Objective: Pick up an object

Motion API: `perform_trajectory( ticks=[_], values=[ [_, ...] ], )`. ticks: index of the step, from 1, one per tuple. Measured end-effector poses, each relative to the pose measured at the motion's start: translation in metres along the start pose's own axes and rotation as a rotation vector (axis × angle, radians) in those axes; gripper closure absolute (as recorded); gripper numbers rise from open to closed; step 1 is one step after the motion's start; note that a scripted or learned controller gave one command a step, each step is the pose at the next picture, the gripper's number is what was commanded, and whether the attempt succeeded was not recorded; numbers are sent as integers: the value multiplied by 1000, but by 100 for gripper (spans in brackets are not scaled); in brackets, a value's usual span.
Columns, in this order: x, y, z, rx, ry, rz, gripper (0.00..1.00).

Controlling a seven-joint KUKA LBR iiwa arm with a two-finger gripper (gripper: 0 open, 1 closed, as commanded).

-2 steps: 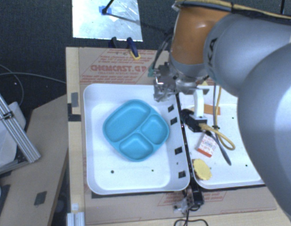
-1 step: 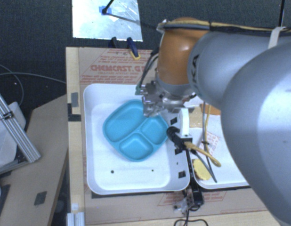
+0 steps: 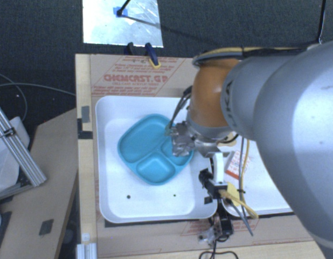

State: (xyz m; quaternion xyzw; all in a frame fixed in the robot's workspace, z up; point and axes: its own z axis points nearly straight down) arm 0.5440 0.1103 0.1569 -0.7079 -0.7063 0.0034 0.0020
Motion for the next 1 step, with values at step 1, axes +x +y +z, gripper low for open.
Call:
perform_trajectory(
  ticks=[1],
  values=[
    [-41, -34, -110, -19, 3, 0, 100]
  ],
)
